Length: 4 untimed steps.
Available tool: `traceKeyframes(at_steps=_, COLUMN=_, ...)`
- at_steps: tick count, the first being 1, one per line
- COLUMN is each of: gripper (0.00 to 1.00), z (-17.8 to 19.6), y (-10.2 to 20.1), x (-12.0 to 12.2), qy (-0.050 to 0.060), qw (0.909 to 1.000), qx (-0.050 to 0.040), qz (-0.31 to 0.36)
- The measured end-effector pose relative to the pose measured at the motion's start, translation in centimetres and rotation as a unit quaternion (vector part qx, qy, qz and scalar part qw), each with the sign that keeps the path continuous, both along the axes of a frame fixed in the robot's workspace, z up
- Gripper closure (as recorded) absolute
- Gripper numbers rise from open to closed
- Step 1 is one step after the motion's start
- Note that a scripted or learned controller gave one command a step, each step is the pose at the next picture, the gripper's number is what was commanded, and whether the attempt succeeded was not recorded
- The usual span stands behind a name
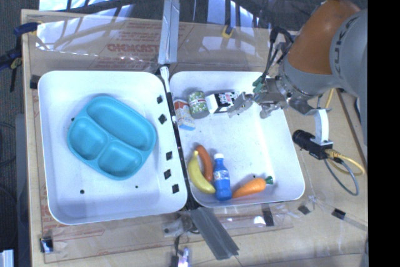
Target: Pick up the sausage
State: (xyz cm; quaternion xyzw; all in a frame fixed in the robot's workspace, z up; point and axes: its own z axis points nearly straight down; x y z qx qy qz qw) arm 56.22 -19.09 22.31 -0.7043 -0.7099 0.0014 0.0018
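Note:
The sausage, short and reddish-brown, lies in the right bin near its front left, pressed against a yellow banana on its left and a blue bottle on its right. My gripper hangs over the back of the same bin, well behind and to the right of the sausage. It is open, with nothing between its fingers.
A green can and a black-and-white box sit at the back of the right bin, just left of the gripper. A carrot lies at the front. The left bin holds a blue divided plate.

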Motion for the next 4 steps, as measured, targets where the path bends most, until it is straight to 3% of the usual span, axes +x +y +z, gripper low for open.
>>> traceKeyframes(at_steps=1, gripper=1.00, z=0.9, y=0.1, x=0.1, qy=0.001, qw=1.0000, qx=0.0002, qz=0.003)
traceKeyframes(at_steps=2, gripper=1.00, z=-8.4, y=-1.1, x=3.0, qy=0.000, qw=0.9805, qx=0.0009, qz=0.196)
traceKeyframes(at_steps=3, gripper=1.00, z=-8.7, y=0.0, x=-0.8, qy=-0.001, qw=0.8507, qx=0.0015, qz=0.526)
traceKeyframes(at_steps=4, gripper=1.00, z=-9.6, y=-0.1, x=-2.9, qy=-0.001, qw=0.7261, qx=0.0022, qz=0.688)
